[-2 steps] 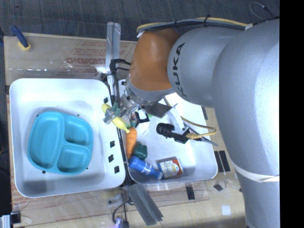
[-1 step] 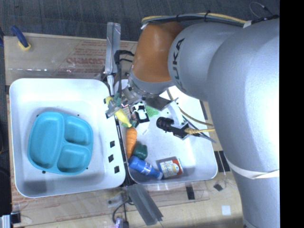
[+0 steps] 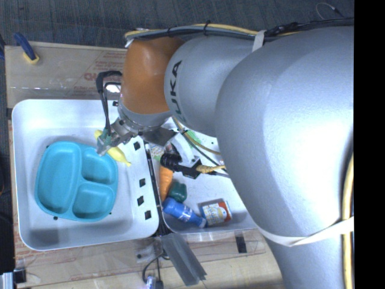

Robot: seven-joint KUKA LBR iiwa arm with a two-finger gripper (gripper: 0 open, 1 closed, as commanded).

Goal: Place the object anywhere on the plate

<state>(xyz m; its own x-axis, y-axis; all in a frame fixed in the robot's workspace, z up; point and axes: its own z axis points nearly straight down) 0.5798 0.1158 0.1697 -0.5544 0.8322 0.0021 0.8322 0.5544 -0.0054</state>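
- Gripper (image 3: 107, 142) sits over the left bin (image 3: 24, 161), at the upper right rim of the blue plate (image 3: 75, 179).
- Fingers are closed on a yellow object (image 3: 118, 155); a small green bit shows at the fingertips, and the yellow body sticks out just below and to the right of them.
- Exact shape of the yellow object is hard to read; it looks like a small toy piece, tilted.
- Yellow object lies at the plate's edge, touching or just beside the rim; I cannot tell which.
- Plate has three compartments and lies flat in the left bin, directly below and left of the gripper.
- Orange band (image 3: 147, 77) of the arm is just above and right of the gripper; the grey arm (image 3: 277, 137) covers most of the right side.
- Right bin (image 3: 180, 229), further right of the gripper and lower, holds an orange carrot-like piece (image 3: 165, 182), a green item (image 3: 177, 192), a blue bottle (image 3: 182, 214) and a small can (image 3: 216, 212), all close together.
- Cables (image 3: 198, 164) run from the wrist over the right bin.
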